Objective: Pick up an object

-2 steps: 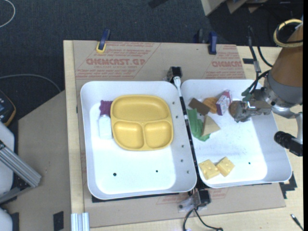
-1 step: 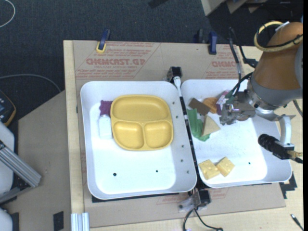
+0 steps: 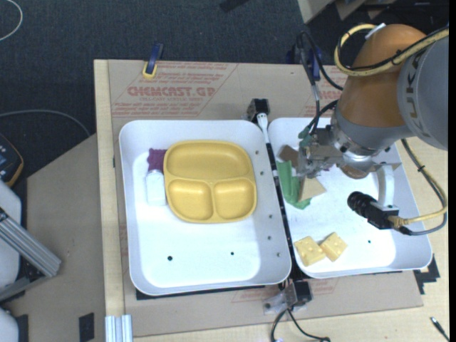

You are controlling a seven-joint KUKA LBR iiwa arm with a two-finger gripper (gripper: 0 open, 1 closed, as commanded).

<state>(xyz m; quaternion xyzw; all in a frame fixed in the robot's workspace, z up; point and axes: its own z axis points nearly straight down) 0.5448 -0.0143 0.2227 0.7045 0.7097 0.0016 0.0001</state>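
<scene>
Claw [image 3: 308,164] low in right bin [image 3: 399,258], touching green obj [image 3: 292,185].

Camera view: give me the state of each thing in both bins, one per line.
Yellow divided plastic plate: right side up in the left bin.
Purple and white item: tucked against the plate's left edge.
Two pale yellow cheese-like blocks: lying side by side in the right bin.
Green strip: beneath the gripper.
</scene>
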